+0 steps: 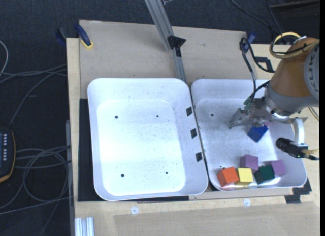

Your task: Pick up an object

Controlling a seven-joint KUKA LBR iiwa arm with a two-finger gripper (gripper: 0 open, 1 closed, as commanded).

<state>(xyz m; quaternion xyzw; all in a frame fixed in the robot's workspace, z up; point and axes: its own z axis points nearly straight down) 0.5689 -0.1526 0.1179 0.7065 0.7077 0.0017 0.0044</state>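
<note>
Below, I saw the claw [247, 119] low in the right white bin [218, 103], its metal fingers [236, 120] spread wide, gripping nothing. A small blue cube [257, 132] lay just beside it. Orange block [229, 175], yellow block [245, 175], green block [264, 174] and two purple blocks [250, 161] clustered along the near rim.

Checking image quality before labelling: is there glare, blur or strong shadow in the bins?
Camera view: even, soft light; the white bins look bright, without washing out; blocks are sharp with faint shadows; the gripper is slightly soft.
</note>
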